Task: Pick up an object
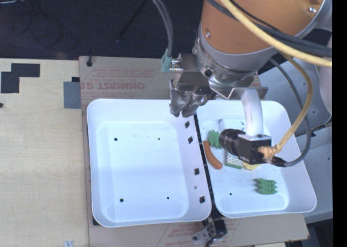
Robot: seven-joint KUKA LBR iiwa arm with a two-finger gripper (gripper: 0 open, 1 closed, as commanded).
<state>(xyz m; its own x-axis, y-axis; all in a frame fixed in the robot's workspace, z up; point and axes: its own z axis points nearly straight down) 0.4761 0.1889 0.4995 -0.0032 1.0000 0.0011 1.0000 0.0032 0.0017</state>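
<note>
While its state cannot be told, pincer [183, 108] above the bins' divider, orange sausage [213, 155] just right below.

One fixed camera looks down at a slant, taking in both white bins [142, 173] from above.

An orange sausage [212, 155] lies slanted at the frame's centre right; a green toy [265, 186] lies flat at lower right.
</note>
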